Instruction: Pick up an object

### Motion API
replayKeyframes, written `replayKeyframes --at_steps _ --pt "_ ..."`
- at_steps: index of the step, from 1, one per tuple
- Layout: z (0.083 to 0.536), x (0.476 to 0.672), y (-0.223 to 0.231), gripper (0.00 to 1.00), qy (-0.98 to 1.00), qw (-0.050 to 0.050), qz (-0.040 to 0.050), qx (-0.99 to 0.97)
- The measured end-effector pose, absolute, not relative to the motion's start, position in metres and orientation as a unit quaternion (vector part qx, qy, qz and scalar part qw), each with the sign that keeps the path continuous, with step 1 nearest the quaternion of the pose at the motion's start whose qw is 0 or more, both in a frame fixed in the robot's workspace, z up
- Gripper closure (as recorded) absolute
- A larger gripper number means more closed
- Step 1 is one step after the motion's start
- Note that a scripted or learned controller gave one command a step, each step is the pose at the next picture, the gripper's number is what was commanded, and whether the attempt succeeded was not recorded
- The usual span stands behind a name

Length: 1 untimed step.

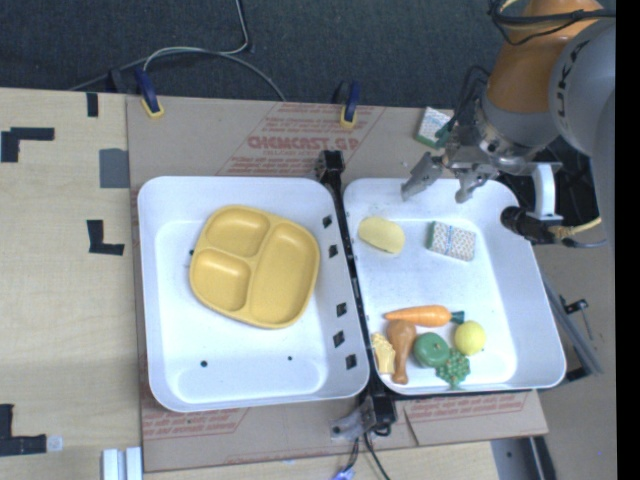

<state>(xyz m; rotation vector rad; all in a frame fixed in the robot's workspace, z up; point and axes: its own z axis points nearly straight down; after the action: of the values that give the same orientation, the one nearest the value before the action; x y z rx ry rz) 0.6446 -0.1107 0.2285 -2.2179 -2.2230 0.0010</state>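
Arm cut off by right frame edge; wrist and orange band partly out of view. Small toys in near corner of right bin (530, 298) overlap, hard to separate.

Counts: two white bins, one yellow divided plate (254, 265), alone in left bin (160, 298).

Right bin contents, relative to carrot (420, 316): pale yellow lemon-shaped piece (381, 235) and patterned sponge block (452, 240) farther back; drumstick (400, 348), green pieces (440, 356), small yellow ball (469, 338) just in front.

Gripper (446, 182) hangs above right bin's far edge, fingers spread wide, nothing between them.
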Motion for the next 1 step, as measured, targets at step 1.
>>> replayKeyframes --at_steps 1 --pt "0.1433 0.5242 -0.1274 0.00 -0.707 0.002 0.0017 -0.707"
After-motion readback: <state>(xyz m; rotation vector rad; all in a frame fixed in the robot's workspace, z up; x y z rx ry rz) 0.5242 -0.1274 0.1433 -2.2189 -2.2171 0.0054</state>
